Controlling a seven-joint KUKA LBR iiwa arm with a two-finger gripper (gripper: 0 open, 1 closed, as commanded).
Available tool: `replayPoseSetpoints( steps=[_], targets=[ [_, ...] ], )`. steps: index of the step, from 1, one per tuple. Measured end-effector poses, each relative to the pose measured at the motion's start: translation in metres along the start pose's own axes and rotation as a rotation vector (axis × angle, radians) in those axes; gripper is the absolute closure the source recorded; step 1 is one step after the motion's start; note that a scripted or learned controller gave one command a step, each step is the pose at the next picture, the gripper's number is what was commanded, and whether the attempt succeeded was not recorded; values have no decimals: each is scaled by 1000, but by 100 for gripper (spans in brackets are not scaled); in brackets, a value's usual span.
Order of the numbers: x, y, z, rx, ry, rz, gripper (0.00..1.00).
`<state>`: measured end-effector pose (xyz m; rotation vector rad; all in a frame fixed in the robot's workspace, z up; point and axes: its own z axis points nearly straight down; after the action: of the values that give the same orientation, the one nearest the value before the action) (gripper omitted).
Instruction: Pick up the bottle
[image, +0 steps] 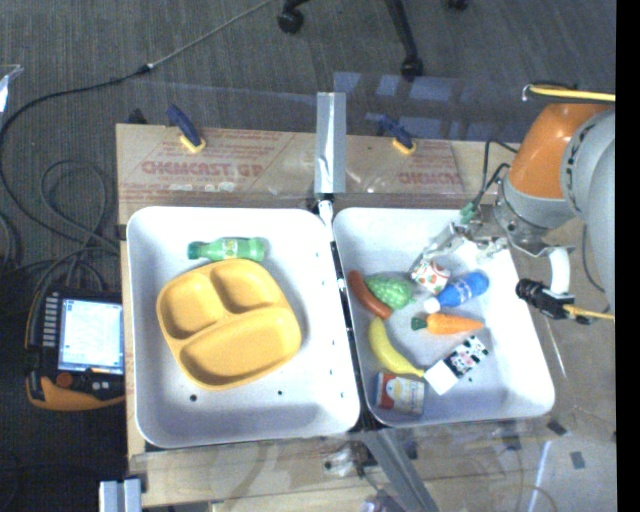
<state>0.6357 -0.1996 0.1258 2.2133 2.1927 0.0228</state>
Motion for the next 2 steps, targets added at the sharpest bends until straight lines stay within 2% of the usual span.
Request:
replayPoseSetpoints(
  steps=[1, 2],
  targets=[
    [2, -10, 8, -17, 0, -167, 0],
    [4, -23, 10, -35, -2, -143, 0]
  ],
)
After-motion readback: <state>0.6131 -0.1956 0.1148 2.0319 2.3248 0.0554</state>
